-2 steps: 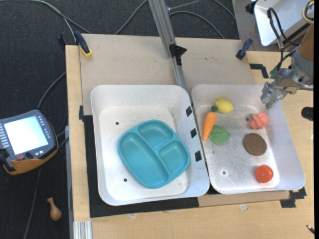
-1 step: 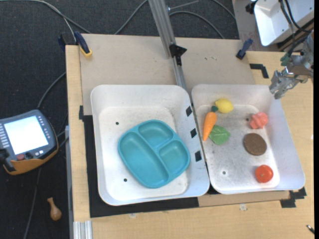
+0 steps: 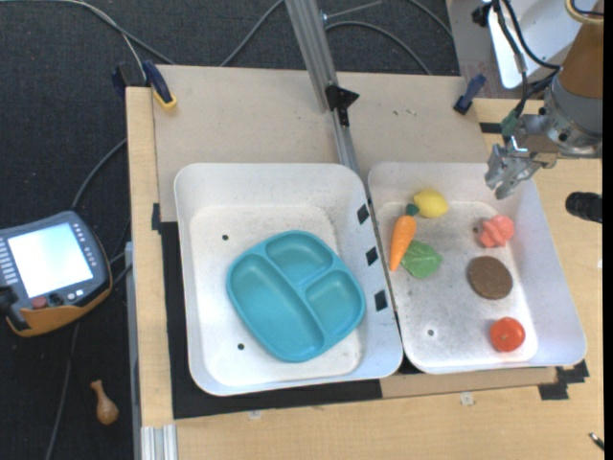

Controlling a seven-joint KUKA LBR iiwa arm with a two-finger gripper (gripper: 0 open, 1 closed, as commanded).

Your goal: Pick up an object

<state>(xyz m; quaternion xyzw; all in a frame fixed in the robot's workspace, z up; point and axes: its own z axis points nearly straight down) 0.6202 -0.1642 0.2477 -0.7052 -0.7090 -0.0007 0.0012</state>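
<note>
The right bin (image 3: 565,305) holds a yellow lemon (image 3: 430,204), an orange carrot (image 3: 401,241), a green leafy piece (image 3: 421,259), a pink toy (image 3: 496,230), a brown disc (image 3: 490,278) and a red tomato (image 3: 508,333). My gripper (image 3: 506,172) hangs above the bin's far right rim, just beyond the pink toy. Its fingers (image 3: 499,177) point down and nothing shows between them.
The left bin (image 3: 206,257) carries a blue divided plate (image 3: 297,295). A metal post (image 3: 316,46) rises behind the bins' shared edge. A teach pendant (image 3: 48,271) lies off the bench at the left. Blue clamps (image 3: 158,84) grip the bench's far corners.
</note>
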